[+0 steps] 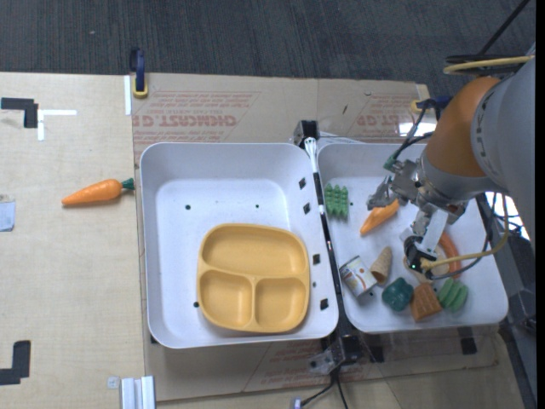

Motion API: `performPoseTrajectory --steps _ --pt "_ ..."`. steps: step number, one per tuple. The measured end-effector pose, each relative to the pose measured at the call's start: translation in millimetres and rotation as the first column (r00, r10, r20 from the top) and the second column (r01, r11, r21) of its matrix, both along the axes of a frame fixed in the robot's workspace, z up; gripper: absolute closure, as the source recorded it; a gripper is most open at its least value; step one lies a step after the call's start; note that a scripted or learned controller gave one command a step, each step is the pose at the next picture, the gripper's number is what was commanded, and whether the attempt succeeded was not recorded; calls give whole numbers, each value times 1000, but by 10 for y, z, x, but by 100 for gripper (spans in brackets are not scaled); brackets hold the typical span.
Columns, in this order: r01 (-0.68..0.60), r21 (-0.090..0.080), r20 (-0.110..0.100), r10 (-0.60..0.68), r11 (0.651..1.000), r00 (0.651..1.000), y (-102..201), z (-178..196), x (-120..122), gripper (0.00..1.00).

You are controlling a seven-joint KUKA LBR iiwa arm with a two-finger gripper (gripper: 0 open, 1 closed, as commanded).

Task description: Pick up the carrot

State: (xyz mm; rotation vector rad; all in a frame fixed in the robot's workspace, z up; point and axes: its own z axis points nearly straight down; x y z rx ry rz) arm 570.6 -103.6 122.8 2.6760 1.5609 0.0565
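An orange carrot (pixel 378 218) lies tilted in the right bin (pixel 477 313), its thick end up against the tip of my gripper (pixel 386 196). The gripper hangs low over the bin's middle, right above that end of the carrot. Whether the carrot is in its grasp is hidden by the gripper body. A second carrot (pixel 94 192) with a green stub lies on the bare bench far to the left, outside both bins.
The left bin (pixel 162 254) holds a yellow divided plate (pixel 254 277). Around the gripper in the right bin lie a green ridged piece (pixel 337 200), a small can (pixel 357 277), a cone (pixel 381 264), a teal piece (pixel 398 295), an orange wedge (pixel 425 302) and a green item (pixel 452 293).
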Motion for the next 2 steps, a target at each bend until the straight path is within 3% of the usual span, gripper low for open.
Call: performPoseTrajectory --steps 1,2 --pt "80 19 -25 -79 997 997 4 -178 273 0" --pt "77 16 -59 -76 997 995 -11 -221 171 100"
